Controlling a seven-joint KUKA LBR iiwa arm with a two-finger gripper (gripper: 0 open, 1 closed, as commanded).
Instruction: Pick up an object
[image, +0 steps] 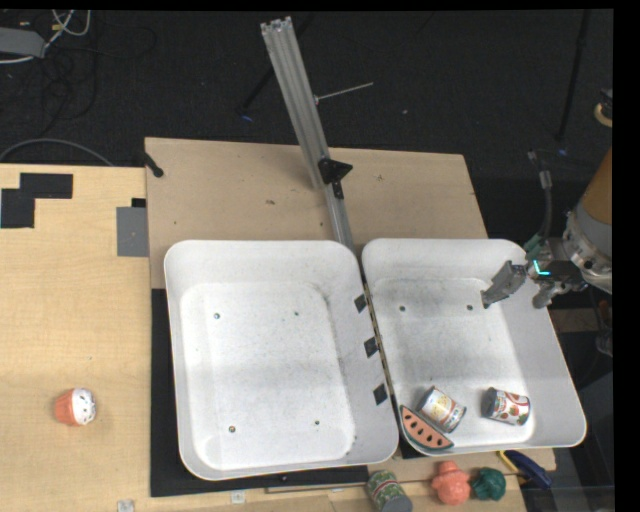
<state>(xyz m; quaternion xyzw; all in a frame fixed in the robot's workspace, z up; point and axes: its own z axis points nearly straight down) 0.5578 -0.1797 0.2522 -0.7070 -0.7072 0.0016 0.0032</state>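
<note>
Above right bin (560, 400), open hand (520, 285).

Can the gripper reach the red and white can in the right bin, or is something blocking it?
Probably yes. The gripper hangs above the right bin, and bare floor lies between it and the red and white can.

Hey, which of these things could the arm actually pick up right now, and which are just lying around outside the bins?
In the right bin, below the tool:
- watermelon slice
- two small cans

Lying about:
- red and white ball on the bench at left
- can, pink toy and green toy below the bins
</note>
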